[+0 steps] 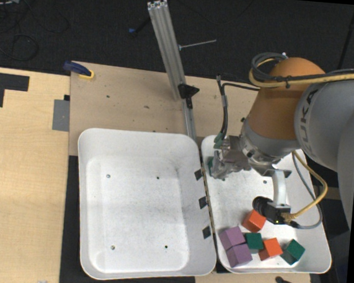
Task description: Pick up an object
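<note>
The gripper (219,167) hangs over the far left part of the right-hand shallow white bin (234,190); its opening cannot be told from this view, and nothing is seen held. Small blocks cluster at the bin's near end: two purple blocks (235,245), two orange cubes (256,221), two green cubes (292,250). Judged light, rigid and smooth. The orange cube by the black fitting (270,210) looks most accessible; grasp across opposite flat faces.
</note>
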Tool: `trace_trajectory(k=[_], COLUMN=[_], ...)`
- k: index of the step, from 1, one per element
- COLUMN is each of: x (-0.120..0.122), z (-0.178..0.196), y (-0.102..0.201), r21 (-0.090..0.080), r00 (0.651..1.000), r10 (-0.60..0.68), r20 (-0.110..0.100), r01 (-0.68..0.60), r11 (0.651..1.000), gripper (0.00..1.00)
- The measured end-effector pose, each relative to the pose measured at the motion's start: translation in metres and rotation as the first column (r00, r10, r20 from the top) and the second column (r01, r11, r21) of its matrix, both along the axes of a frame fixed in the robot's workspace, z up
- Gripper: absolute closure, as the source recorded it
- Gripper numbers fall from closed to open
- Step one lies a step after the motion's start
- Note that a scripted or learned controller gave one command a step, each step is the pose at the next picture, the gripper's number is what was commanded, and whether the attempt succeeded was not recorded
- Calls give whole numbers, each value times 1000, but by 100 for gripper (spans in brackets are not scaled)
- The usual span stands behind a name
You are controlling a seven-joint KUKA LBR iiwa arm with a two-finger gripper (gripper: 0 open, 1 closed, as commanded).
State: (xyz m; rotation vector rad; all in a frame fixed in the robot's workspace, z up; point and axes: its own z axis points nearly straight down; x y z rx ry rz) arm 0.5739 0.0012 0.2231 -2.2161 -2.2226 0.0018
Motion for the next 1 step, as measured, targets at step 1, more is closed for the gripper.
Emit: trace_trajectory(k=[1], x=[10], z=[-10], y=[51], r21=[0], r00=[1000], r10=[1], r20=[-1], r01=[-1], r11=[1000], gripper=[100])
